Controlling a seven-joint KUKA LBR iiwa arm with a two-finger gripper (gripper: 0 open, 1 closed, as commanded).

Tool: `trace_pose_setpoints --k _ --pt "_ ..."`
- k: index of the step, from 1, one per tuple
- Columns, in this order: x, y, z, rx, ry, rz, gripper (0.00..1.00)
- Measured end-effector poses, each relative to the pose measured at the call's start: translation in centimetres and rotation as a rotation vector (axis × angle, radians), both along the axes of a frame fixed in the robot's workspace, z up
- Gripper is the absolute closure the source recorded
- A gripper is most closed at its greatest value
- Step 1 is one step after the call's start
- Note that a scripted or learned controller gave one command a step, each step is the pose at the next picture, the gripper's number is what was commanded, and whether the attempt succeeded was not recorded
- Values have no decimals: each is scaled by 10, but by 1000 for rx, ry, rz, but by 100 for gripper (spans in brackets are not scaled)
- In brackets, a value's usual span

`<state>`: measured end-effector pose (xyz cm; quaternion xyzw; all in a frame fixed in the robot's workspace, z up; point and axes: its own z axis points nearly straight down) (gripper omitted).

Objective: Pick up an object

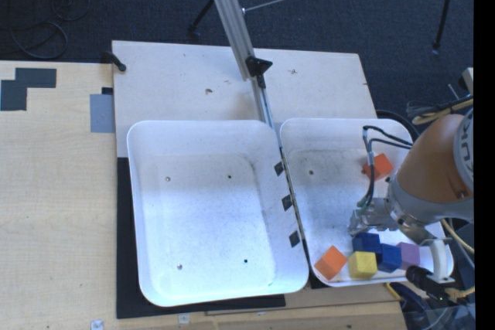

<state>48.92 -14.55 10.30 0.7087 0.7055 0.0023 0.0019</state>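
We see the gripper (363,224) low in the right bin (329,139), just above a cluster of blocks near the front rim, though whether it is spread or pinching anything we cannot tell. Just beneath it sit a dark blue block (366,242), a yellow block (362,264), another blue block (390,256) and a purple block (410,253). An orange block (331,262) lies to their left, a second orange block (379,165) sits farther back, and the left bin (155,137) lies alongside.
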Motion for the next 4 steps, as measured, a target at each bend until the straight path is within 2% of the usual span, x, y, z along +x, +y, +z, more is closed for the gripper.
trace_pose_setpoints --k 1,2,3,4 --pt "91 -31 0 -3 2 7 100" --pt "113 -7 -12 -1 5 6 100" --pt "62 -46 141 -3 1 3 100" --pt "128 -61 52 0 10 9 100"
